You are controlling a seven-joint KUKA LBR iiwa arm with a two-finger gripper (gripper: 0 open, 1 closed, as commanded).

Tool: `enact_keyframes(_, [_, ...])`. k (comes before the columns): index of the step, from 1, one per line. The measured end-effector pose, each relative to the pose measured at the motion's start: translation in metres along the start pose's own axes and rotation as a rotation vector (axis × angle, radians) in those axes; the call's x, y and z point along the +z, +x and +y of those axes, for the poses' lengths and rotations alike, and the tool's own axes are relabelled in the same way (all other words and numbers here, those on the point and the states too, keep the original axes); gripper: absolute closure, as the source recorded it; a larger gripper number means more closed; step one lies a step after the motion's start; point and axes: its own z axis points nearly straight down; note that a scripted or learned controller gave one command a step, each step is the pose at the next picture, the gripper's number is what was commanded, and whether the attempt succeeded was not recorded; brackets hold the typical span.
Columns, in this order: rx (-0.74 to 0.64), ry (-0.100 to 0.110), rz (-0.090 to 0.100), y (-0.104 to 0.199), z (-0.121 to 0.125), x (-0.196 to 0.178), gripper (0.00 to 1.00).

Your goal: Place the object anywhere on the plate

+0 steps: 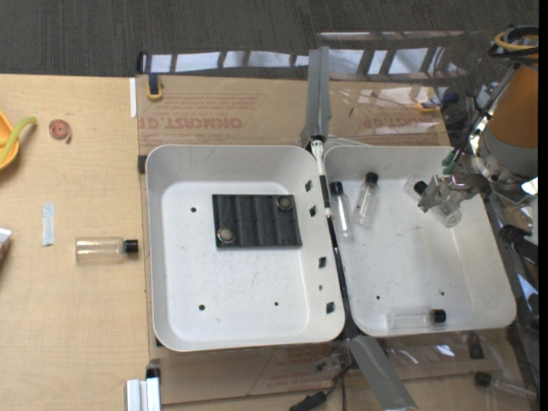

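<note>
hand (447, 202): over right bin (479, 315) | possibly grasping vial (451, 216), grip unclear

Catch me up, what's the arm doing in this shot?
The arm's gripper sits over the upper right of the right bin, with what looks like a clear vial at its tip; a firm grasp can't be confirmed. Three more vials lie in that bin: two near its left wall, one by the front edge. The dark plate in the left bin carries two small caps.
</note>
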Motion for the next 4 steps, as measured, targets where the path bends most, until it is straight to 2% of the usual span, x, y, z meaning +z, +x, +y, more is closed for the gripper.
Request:
enact_keyframes(1, [0.355,0.002,-0.002,-0.060,0.062,-0.166,1.00])
enact_keyframes(2, [0.373,0.004,-0.001,-0.026,-0.007,-0.057,1.00])
enact_keyframes(3, [0.375,0.005,0.000,0.027,-0.087,0.003,1.00])
enact_keyframes(4, [0.392,0.001,-0.002,-0.039,0.023,-0.059,1.00])
